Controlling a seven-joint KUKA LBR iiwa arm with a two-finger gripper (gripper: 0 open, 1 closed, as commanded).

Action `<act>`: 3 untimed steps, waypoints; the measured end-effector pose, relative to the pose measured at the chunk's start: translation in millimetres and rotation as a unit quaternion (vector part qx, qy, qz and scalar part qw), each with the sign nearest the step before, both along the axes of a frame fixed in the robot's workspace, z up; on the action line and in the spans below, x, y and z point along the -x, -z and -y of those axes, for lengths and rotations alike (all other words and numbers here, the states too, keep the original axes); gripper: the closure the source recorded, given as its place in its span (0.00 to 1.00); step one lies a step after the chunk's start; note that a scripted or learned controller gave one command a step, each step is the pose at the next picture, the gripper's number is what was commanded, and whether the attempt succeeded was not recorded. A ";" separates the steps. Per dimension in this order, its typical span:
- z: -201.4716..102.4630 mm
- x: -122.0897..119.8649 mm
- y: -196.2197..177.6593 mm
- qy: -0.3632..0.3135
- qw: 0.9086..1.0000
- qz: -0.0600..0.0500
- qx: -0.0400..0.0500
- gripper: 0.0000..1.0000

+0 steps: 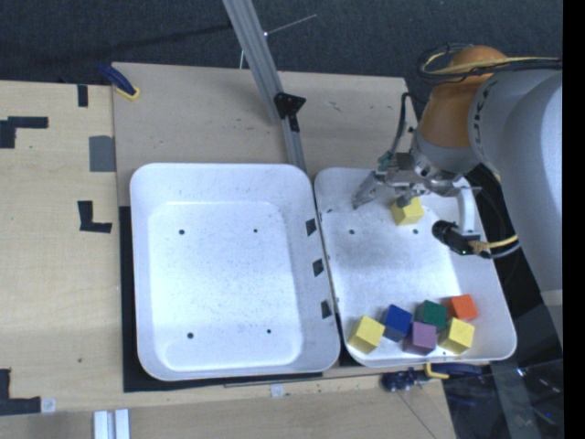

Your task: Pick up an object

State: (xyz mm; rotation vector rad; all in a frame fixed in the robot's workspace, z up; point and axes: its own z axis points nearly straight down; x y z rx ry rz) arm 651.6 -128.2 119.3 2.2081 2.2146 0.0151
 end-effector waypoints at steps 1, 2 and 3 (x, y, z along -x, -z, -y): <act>-1.1 4.7 -1.1 0.000 1.000 -0.009 -0.002 1.00; 1.2 1.4 -64.6 0.001 1.000 -0.006 -0.001 1.00; 0.7 0.5 -101.2 0.001 1.000 -0.007 -0.001 1.00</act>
